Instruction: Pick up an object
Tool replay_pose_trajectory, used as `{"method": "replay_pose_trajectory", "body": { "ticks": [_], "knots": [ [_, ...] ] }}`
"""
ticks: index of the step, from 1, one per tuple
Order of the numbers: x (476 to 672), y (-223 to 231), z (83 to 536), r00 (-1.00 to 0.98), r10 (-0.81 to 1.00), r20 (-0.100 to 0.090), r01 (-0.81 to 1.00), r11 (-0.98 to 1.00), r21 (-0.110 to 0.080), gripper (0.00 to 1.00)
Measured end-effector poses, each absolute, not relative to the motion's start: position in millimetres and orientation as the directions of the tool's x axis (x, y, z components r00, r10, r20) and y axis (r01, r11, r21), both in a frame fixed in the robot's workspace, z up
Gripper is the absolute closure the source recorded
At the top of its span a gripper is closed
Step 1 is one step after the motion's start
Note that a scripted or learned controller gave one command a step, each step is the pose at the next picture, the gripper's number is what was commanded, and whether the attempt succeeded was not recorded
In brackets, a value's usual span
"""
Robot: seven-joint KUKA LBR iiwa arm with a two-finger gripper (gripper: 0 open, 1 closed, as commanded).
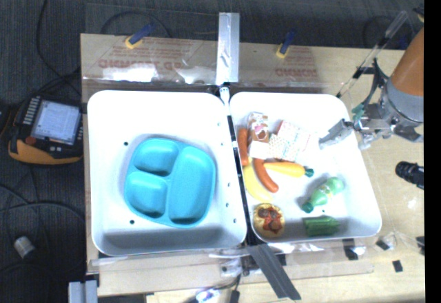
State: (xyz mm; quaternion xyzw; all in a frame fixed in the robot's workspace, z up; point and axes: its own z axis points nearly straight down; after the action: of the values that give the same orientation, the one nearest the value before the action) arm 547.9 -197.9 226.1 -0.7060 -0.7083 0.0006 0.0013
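The fingers (335,135) hang over the right bin (358,178), their state unclear, beside a white red-dotted packet (289,140) with unreadable print.

So the pickable stuff is all piled in the right bin (358,178). Against its left wall there's an orange carrot-like stick (242,145), with a small pink-and-white packet (258,127) just beside it and a white speckled card (288,140) toward the bin's middle. Below those, a red sausage (266,174) lies tilted across a yellow banana (252,183), touching a yellow corn cob (285,169). A round pizza-looking piece (268,219) sits in the near-left corner. A green bottle (322,193) lies tilted, and a dark green block (321,226) rests by the near wall.
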Motion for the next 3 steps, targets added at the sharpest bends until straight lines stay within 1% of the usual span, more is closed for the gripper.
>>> {"method": "replay_pose_trajectory", "body": {
  "ticks": [1, 2, 3],
  "knots": [
    [530.7, -152.7, 89.9, -0.411, 0.911, -0.006, 0.911, 0.411, 0.008, 0.00],
    [532.6, -151.6, 100.4, -0.411, 0.912, -0.006, 0.912, 0.411, 0.013, 1.00],
    [559.2, -154.7, 91.4, -0.428, 0.904, -0.003, 0.904, 0.428, 0.006, 1.00]
  ]
}}
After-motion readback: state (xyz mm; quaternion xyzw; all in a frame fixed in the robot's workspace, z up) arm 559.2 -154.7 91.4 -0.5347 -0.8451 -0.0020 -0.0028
